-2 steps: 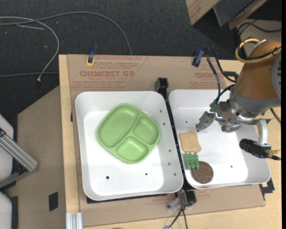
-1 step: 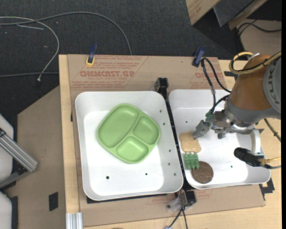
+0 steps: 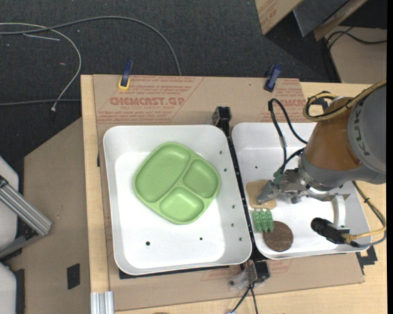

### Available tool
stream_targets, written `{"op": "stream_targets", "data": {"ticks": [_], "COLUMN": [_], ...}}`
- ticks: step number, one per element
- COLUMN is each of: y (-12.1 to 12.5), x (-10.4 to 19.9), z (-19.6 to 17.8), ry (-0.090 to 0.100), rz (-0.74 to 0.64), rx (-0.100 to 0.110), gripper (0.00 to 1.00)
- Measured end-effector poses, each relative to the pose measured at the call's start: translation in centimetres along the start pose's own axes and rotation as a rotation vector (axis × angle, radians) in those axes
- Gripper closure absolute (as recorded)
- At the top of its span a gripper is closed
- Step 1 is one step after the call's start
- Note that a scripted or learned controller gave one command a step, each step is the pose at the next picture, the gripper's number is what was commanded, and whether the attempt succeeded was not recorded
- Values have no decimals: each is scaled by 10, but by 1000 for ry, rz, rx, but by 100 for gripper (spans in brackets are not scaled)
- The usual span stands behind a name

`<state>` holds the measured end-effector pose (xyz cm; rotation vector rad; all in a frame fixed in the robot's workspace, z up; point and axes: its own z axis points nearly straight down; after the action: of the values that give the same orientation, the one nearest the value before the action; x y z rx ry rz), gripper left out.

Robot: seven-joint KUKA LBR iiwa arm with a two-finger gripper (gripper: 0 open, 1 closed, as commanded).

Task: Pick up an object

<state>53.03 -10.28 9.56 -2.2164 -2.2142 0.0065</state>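
Jaws point(image 3: 268, 195) low in right bin point(image 3: 258, 138), cannot tell if spread or pinching; green block point(image 3: 263, 220) just below them; brown disc point(image 3: 279, 236) beside it.

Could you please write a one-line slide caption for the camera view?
KUKA arm's gripper reaches into right bin near green block and brown disc; green divided plate sits in left bin.

Dark carpet floor point(image 3: 123, 43) fills the view from nine to twelve o'clock, with thin grey cables point(image 3: 67, 37) trailing over it. A cardboard box point(image 3: 276, 12) sits at one o'clock. An aluminium frame rail point(image 3: 21, 208) slants at eight o'clock.
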Motion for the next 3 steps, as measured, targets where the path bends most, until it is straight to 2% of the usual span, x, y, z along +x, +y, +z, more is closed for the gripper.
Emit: {"op": "stream_targets", "data": {"ticks": [1,2,3], "y": [2,-2,-1], "x": [0,5,10], "z": [-14,-76,-121], "ry": [-1,-4,-4], "rz": [0,-2,-3], "rx": [-8,-16,-15], "gripper": [100,100,100]}}
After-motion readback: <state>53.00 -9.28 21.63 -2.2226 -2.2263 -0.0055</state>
